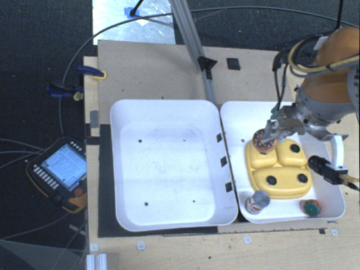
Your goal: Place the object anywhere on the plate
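From my feed I see the arm [329, 89] reaching in from the right over the right bin [236, 151]. Its gripper [269, 135] is down at the upper left corner of the yellow plate [278, 170], a lumpy sectioned tray lying in the middle of that bin. Right under the tip sits a small round brownish object [262, 142], speckled like a doughnut, at the plate's top left edge; it overlaps the plate's rim there. I cannot tell from this angle whether the gripper is apart or together, or whether it has the object at all, since the wrist covers the tip.

Just below the plate, near the bin's front left corner, stands a small grey-topped can [257, 201]. In the front right corner lies a little green and orange toy [312, 207], apart from the plate.

The left bin [169, 162] sits beside the right one, their walls touching along the middle. Off the bench to the left, a handheld control pendant [59, 170] lies on the dark floor with its screen lit.
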